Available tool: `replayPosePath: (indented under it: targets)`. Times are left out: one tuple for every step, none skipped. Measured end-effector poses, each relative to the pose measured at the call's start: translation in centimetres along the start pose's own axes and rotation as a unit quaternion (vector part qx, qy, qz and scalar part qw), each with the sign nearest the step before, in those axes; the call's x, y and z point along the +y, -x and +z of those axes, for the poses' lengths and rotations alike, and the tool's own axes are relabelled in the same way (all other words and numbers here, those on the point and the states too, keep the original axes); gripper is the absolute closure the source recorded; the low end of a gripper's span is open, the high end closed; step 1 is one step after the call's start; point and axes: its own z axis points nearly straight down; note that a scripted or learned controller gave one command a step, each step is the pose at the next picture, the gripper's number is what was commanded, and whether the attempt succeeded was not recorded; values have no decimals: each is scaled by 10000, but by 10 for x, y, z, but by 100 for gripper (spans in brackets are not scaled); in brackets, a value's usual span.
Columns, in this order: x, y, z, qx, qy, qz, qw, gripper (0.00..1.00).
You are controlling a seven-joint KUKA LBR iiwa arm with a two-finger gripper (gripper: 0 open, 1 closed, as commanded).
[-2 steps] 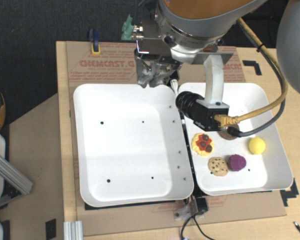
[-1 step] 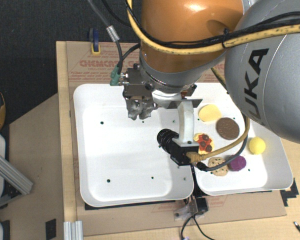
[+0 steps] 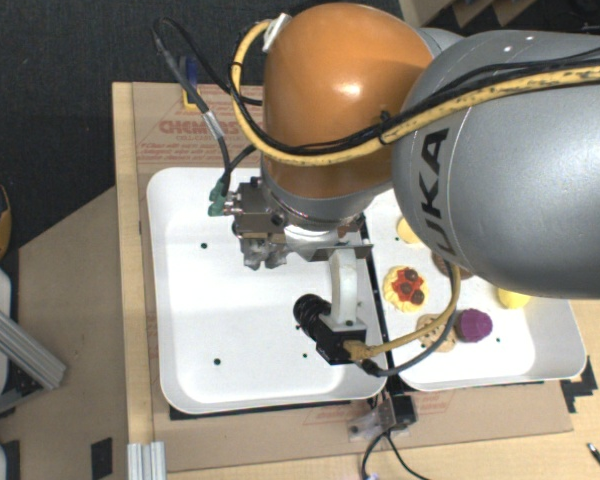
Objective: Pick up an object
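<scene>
The two-finger gripper (image 3: pixel 263 253) of a KUKA arm hangs low over the shallow white plastic bin on the left (image 3: pixel 210 313), close above its back half, near the wall it shares with its neighbour. Whether the jaws are apart or together cannot be told from this angle, as the wrist above covers them. The bin floor around the gripper is bare white plastic marked by a few small black dots (image 3: pixel 217 361).

Just above the gripper, the glossy orange band (image 3: pixel 330 88) bulges toward the camera, and the broad grey arm (image 3: pixel 510 168) sweeps in from the right, covering much of the shallow white bin on the right (image 3: pixel 540 360).

The objects on offer all lie in that right-hand bin, apart from the gripper. A flat round yellow toy with red and dark spots (image 3: pixel 407 288) sits nearest the dividing wall. A round purple piece (image 3: pixel 472 325) lies beyond it toward the front, touching or nearly touching a tan ring-shaped piece (image 3: pixel 435 335). A yellow lump (image 3: pixel 511 299) peeks out from under the arm, and a pale yellow piece (image 3: pixel 408 231) shows farther back, largely hidden.

Both bins rest on a tan cardboard sheet with red lettering (image 3: pixel 135 268).
</scene>
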Motion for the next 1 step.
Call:
replayPosePath:
  targets:
    - [1, 0, -23, 22, 50, -10, 10000, 100]
